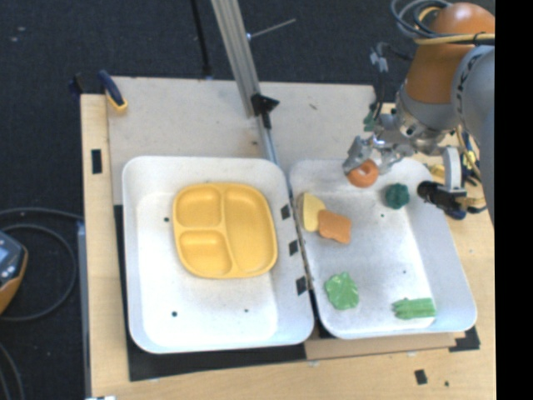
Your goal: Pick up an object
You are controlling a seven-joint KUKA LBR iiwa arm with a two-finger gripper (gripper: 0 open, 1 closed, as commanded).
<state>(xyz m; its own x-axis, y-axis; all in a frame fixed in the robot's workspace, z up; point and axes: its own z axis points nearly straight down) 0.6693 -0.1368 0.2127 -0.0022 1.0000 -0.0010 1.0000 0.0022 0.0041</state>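
Gripper (364, 163) poised over far edge of right bin (441, 248), closed on small orange object (363, 175), seemingly lifted clear. Dark green piece (396, 195) near. Yellow tray (225, 228) left alone in left bin (150, 248).

Grey arm (475, 65) — orange band, black cables, metal gripper (363, 163).

Yellow divided tray (225, 228) in white left bin (150, 307); orange ball (363, 174), dark green lump (396, 195) in white right bin (433, 248).
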